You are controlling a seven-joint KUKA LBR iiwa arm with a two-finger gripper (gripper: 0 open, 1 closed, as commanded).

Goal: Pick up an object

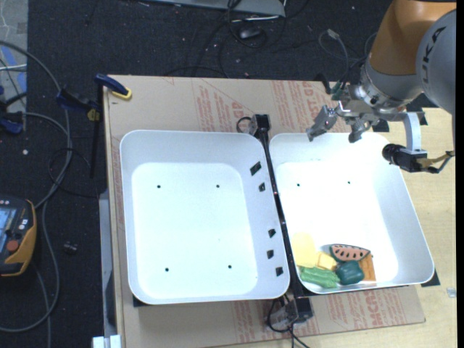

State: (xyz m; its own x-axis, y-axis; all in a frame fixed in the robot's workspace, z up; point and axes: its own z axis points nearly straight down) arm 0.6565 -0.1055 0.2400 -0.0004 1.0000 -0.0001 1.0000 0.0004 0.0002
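Nearest the camera, a small heap of toys sits in the near corner of the right-hand shallow white bin [406,216]: a pale yellow block [304,249], a bumpy green pickle-shaped piece [317,277], a teal lump [350,273], and a brown-and-red slice [351,252]. Far back, the two-finger gripper [338,130] hovers with fingers spread, empty; it should likely travel to the heap, targeting the exposed yellow block.

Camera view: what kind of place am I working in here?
Probably a robotics lab test bench: two white bins on a cardboard-covered bench, loose cables on dark carpet, and the arm's tool above the right bin.
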